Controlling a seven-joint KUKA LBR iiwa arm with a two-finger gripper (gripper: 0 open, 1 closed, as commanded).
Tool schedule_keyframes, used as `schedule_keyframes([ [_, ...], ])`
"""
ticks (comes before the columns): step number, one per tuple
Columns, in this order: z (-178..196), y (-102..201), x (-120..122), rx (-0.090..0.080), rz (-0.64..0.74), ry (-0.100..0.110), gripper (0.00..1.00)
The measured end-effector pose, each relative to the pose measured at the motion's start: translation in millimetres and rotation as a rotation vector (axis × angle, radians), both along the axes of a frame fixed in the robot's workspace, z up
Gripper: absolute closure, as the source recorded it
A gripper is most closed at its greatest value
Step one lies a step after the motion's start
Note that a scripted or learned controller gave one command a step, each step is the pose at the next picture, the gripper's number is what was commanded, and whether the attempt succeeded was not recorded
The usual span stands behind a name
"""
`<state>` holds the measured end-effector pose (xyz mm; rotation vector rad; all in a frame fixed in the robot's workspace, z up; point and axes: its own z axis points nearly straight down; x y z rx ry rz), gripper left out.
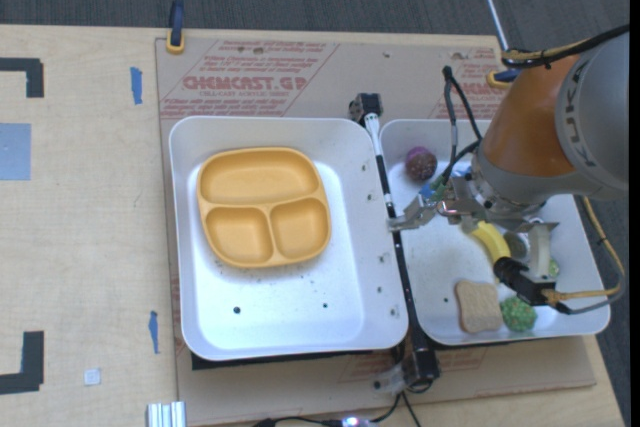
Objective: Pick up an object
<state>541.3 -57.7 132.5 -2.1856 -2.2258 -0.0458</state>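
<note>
In the right-hand bin [440,267], toward the lower right of the frame, four small things are seen. A yellow banana-shaped piece [489,240] lies near the middle of the bin and is partly covered by the arm above it. Below it, by the bin's lower wall, a tan bread-like slice [478,305] is found, and a green leafy piece [518,314] lies just beside it on the right. It cannot be told whether these two touch. A purple ball [420,162] is set apart from the rest, in the bin's upper left corner.

The gripper [400,218] is seen at the left side of this bin, at the wall shared with the other bin, left of the banana-shaped piece and below the purple ball. Whether it is open or closed cannot be told. The grey arm with its orange band [530,130] is stretched in from the right over the upper half of the bin.

In the left-hand bin [290,315], at the centre of the frame, an orange divided plate [264,205] is placed in the upper part. Its three compartments are one long one at the top and two smaller ones below.

Both bins are borne on a printed cardboard sheet [250,80], which lies on the pale wooden bench [80,235].
</note>
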Motion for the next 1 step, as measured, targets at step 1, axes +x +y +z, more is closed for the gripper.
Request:
schedule_keyframes([
  [1, 0.0, -0.1, 0.2, -0.001, 0.000, -0.001, 0.00],
])
